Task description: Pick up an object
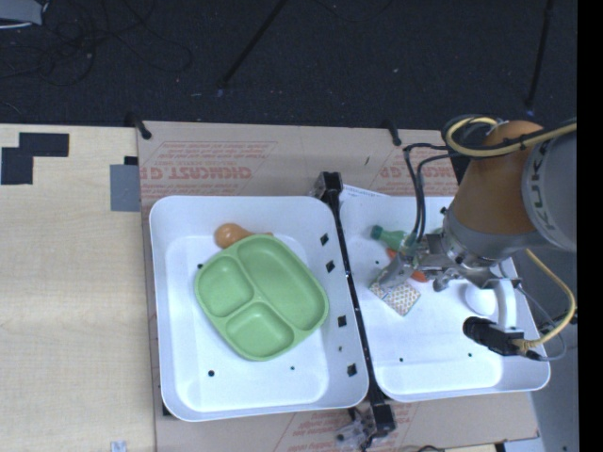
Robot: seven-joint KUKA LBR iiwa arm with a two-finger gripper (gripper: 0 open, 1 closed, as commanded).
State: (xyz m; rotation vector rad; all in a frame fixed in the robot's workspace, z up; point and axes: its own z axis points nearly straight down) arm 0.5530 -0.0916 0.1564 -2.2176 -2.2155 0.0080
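My gripper (407, 267) hangs low in the right bin (443, 375), at its back left part, under the grey and orange arm that comes in from the right. Just below and touching or nearly touching it lies a small checkered packet (399, 297). A green object (382, 234) sits a little behind the gripper near the bin's back wall. A small red-orange piece (421, 274) shows right beside the gripper; I cannot tell whether it is held. A white object (479, 299) lies to the right, under the wrist.
The left bin (188, 384) holds a green divided plate (261, 296) with an orange ball (229, 234) tucked behind it. A black divider rail (341, 281) runs between the bins. Brown cardboard lies under both.
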